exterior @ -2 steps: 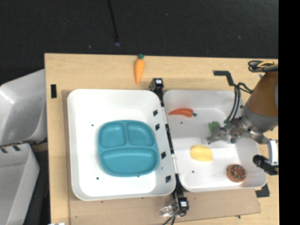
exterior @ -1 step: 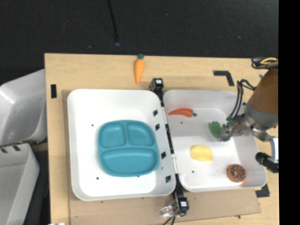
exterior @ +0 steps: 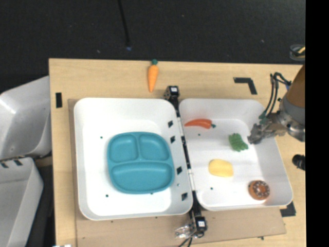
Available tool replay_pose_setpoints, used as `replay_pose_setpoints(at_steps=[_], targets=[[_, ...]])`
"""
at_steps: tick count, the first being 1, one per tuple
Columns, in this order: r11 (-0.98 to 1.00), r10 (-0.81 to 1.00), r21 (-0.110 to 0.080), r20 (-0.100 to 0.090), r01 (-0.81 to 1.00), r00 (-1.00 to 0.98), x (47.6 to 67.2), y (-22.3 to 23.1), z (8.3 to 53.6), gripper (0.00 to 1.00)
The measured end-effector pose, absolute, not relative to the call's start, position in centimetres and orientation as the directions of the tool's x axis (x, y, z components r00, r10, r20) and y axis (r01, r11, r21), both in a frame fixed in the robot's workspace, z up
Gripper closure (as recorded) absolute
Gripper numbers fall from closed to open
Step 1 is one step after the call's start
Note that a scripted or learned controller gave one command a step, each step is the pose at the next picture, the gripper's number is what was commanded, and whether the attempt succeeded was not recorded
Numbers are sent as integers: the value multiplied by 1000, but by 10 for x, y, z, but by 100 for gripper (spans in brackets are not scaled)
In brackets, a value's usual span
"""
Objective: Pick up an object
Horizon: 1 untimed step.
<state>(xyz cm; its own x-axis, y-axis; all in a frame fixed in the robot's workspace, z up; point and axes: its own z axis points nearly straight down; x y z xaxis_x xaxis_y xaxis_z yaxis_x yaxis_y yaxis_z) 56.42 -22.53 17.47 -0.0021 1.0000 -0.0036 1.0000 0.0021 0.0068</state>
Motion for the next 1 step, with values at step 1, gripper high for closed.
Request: replay_pose_setpoints(at_steps=[1], targets=[[3,1000,6,-3,1000,-3,566,-226,219,100]])
